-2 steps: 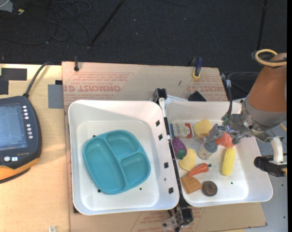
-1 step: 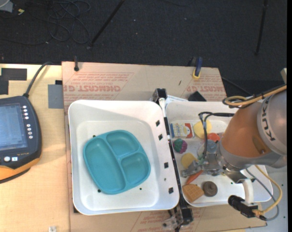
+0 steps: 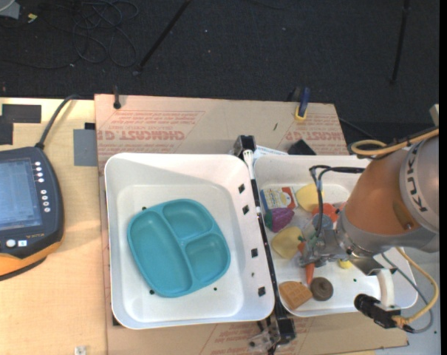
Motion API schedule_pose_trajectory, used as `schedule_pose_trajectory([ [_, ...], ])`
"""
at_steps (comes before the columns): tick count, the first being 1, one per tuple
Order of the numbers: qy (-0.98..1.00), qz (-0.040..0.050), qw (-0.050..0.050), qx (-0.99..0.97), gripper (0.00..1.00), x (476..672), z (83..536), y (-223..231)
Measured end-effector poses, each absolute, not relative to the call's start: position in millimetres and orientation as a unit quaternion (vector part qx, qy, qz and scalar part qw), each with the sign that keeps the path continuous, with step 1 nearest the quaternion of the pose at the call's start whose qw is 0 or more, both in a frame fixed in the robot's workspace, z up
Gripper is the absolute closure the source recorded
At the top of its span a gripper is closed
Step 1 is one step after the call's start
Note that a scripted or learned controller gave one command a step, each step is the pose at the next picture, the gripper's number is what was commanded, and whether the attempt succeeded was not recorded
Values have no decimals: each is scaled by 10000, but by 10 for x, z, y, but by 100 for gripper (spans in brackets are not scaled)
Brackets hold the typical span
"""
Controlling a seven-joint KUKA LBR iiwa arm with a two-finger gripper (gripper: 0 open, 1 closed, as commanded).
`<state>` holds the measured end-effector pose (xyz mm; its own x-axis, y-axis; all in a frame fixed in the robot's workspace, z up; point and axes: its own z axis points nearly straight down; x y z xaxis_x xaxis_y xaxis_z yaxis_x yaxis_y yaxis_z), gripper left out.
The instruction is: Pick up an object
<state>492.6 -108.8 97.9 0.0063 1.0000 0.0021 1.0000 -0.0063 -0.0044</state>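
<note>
Gripper (image 3: 317, 251) seems low among toys, arm (image 3: 382, 198) hiding the rest.

A teal divided plate (image 3: 179, 246) lies in the left white bin (image 3: 134, 176), tilted a little, its three compartments facing up. Both bins rest on a sheet of printed cardboard (image 3: 208, 124) spread over the table (image 3: 31, 302). At the table's left edge sits a teach pendant (image 3: 20, 202) with a grey screen and an orange underside, its cable running up toward the back. A blue clamp (image 3: 303, 103) grips the cardboard's far edge. Dark cables (image 3: 97, 28) sprawl over the black floor beyond.
</note>
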Motion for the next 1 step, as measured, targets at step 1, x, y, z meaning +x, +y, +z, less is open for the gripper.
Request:
schedule_pose_trajectory([
  [1, -7106, -46, -22, -7036, 100, 5487, 1929, -278],
])
